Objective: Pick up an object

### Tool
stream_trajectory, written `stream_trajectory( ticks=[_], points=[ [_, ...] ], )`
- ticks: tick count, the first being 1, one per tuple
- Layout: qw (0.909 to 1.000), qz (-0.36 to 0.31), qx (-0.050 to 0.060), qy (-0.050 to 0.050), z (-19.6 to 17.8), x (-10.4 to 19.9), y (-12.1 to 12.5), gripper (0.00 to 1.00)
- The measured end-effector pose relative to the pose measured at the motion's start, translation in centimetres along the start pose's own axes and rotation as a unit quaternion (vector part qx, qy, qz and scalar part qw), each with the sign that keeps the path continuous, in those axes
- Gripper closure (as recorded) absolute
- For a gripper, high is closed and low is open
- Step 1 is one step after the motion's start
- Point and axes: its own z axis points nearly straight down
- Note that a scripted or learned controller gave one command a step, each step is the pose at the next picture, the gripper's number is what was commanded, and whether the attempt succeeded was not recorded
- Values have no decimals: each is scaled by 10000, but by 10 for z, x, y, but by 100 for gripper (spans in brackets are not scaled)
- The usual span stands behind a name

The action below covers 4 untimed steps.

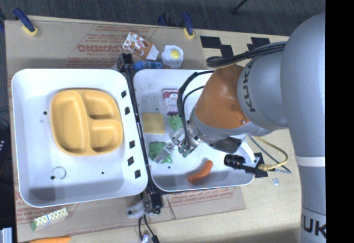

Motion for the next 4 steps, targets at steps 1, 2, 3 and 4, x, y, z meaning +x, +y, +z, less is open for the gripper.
stream_trajectory(
  ticks=[1, 2, 3, 4],
  points=[
    [9813, 1925, 12, 22, 1, 11, -27, 0],
    [9781, 2082, 0, 7, 0, -51, 41, 0],
    [9832, 1827, -1, 3, -1, -81, 83, 0],
    [9188, 3946, 4, 8, -1, -105, 106, 0]
  ],
)
